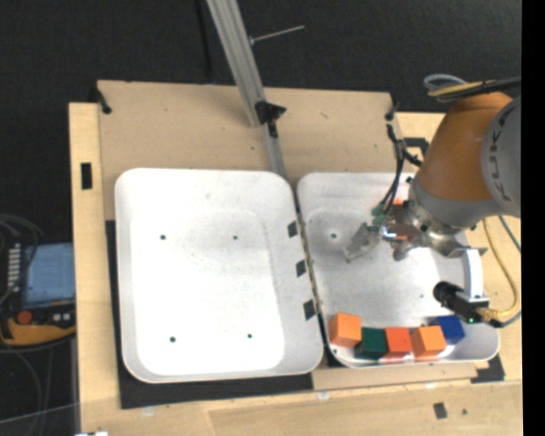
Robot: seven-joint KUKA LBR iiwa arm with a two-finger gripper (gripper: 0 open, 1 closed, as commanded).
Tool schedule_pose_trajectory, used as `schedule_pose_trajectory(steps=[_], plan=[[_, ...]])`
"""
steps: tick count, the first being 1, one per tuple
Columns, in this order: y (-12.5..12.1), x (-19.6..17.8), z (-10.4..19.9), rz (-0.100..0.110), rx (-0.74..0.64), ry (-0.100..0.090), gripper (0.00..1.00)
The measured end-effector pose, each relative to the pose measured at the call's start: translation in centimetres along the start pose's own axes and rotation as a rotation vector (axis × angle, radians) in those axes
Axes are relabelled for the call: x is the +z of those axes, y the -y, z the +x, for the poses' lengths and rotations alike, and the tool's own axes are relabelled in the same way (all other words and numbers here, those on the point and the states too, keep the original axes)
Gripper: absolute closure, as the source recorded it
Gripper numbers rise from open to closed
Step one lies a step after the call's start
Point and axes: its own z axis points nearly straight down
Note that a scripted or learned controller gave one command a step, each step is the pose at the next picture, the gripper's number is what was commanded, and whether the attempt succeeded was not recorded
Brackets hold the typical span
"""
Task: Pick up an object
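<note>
The gripper (359, 242) is hovering over the right bin (345, 198) mid-frame, while orange (346, 328), green (373, 341) and blue blocks (451, 328) are lining its lower edge.

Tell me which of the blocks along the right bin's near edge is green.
The green block, second from the left in the row, between two orange blocks; the far-right one is blue.

I see two bins side by side on my bench (345, 112): the left bin (204, 271) and the right bin (363, 271), their inner edges touching. In the right bin, a row of blocks (395, 339) lies along the near wall (packed edge to edge). My gripper (359, 243) hangs over that bin's middle, behind the row.
</note>
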Motion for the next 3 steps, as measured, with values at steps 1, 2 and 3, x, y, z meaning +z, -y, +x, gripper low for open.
schedule_pose_trajectory(steps=[1, 2, 3], plan=[[-0.9, 5.8, -0.1, 0.000, 0.001, 0.000, 0.00], [-1.0, 4.4, -0.1, -0.008, 0.009, -0.004, 1.00], [-1.6, -0.2, -0.5, -0.010, 0.000, -0.001, 1.00]])
